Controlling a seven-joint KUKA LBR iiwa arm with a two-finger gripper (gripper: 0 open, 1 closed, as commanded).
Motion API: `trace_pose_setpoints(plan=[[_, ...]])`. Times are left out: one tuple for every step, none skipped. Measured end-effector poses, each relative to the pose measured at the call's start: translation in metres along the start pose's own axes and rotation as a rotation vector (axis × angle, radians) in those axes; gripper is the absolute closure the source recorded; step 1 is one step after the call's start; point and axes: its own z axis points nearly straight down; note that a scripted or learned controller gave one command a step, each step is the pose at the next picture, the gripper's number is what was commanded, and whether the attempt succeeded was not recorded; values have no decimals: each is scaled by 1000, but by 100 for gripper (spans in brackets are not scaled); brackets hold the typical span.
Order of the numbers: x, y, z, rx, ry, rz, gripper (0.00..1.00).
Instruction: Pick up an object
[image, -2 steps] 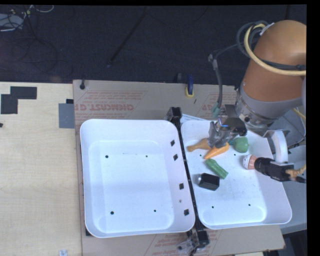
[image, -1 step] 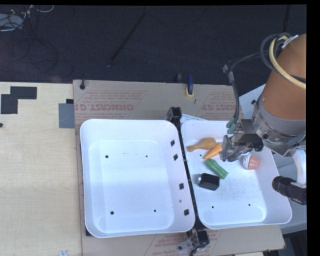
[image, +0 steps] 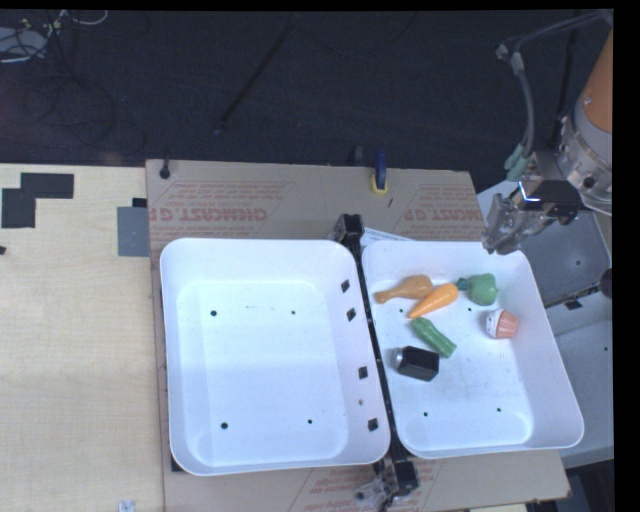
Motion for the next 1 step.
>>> trace_pose_setpoints(plan=[[43, -14, 47, 15, 3, -6, 100]])
